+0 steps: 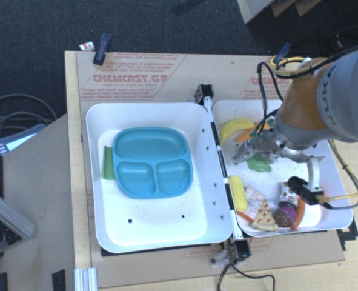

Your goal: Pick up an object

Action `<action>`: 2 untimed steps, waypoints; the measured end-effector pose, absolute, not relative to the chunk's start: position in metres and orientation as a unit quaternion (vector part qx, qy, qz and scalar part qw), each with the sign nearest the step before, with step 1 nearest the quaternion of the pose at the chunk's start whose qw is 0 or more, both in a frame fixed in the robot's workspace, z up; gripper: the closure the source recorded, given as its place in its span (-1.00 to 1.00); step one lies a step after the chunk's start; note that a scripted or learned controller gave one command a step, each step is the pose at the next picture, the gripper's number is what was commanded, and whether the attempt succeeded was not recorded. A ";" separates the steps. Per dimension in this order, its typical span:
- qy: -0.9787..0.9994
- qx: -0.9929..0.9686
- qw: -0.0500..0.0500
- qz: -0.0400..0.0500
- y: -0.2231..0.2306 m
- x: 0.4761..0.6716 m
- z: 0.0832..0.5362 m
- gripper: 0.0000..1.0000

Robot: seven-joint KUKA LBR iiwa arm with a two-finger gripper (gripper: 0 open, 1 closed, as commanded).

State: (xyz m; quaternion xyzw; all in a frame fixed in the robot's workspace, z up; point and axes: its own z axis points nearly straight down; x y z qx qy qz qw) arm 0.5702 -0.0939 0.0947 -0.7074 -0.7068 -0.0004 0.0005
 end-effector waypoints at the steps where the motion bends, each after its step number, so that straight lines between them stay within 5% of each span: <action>1: -0.707 -0.707 -0.001 0.000 -0.112 0.624 0.120 -1.00; 2: -0.708 -0.706 0.009 0.008 -0.116 0.663 0.085 -1.00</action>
